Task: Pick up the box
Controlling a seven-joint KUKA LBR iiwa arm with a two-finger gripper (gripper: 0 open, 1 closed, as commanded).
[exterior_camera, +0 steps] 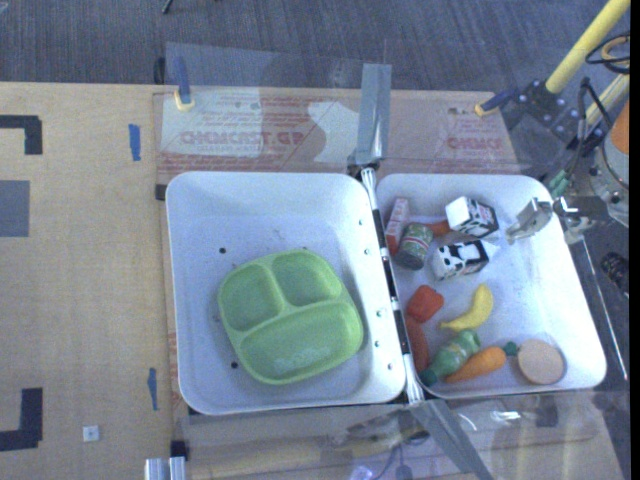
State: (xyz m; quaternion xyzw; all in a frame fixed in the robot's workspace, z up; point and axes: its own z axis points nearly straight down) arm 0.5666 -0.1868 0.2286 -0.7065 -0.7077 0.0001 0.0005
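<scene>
A slim pink box point(397, 221) lies against the left wall of the right bin point(585, 313), near its far corner. Next to it stands a small can point(415, 246). A white carton with dark markings point(471, 215) and a cow-patterned carton point(461, 258) lie just to its right. My gripper point(531, 220) hangs over the far right part of the right bin, a little right of the white carton and well right of the pink box. I see nothing held in it.
The right bin also holds a red pepper point(425, 303), a banana point(472, 310), a carrot point(478, 363), a green item point(450, 354) and a round tan disc point(541, 362). A green divided plate point(290, 315) lies in the left bin point(200, 228).
</scene>
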